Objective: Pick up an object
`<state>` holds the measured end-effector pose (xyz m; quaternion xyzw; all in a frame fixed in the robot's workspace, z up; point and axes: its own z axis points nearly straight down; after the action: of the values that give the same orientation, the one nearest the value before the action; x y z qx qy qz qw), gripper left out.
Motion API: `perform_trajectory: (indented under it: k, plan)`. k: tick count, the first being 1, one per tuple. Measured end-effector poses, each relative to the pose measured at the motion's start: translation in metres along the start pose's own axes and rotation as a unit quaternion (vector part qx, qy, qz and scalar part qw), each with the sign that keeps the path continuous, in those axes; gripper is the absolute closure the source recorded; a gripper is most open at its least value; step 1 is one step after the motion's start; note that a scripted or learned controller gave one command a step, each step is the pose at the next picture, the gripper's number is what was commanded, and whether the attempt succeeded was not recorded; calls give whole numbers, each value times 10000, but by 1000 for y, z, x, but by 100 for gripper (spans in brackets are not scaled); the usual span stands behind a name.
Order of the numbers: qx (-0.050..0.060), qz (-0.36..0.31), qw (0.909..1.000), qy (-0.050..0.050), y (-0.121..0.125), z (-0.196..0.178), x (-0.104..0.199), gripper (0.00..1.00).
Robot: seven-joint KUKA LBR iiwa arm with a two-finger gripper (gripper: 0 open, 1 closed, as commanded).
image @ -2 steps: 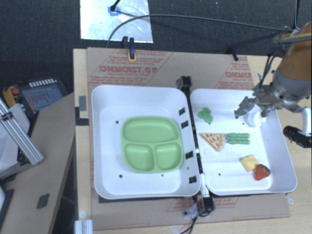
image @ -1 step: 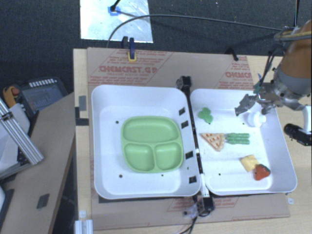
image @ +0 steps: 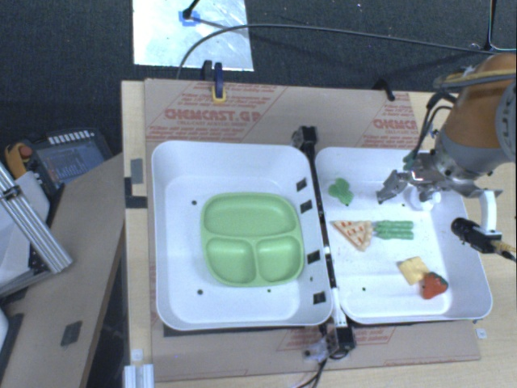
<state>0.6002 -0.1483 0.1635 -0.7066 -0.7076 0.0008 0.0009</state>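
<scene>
The right bin [image: 464, 301] holds several toy foods. A small green leafy piece [image: 340, 190] lies near its back left. A triangular waffle-patterned slice [image: 354, 233] sits at the middle left, touching a bundle of green beans [image: 393, 230] to its right. Near the front right are a yellow chunk [image: 413, 269] and a red strawberry [image: 435, 286], side by side. My gripper [image: 410, 194] hangs over the back of this bin, just behind the green beans. Its fingers are spread open with nothing between them.
The left bin [image: 174, 168] holds a light green divided plate [image: 249, 239]. A black divider [image: 313, 208] runs between the bins. The arm's grey body and orange band [image: 477, 103] stand over the right bin's back right corner. A black fitting [image: 472, 234] juts over its right rim.
</scene>
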Motion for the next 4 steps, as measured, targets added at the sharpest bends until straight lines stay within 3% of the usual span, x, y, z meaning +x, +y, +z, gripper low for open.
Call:
perform_trajectory:
  k: [1,2,3,4]
  plan:
    - [2,-1,10000,3,1,62,6,0]
    - [-12,2,10000,-1,2,80,6,0]
    - [-31,2,10000,-4,3,68,6,100]
    - [-42,10,10000,-9,2,21,-1,100]
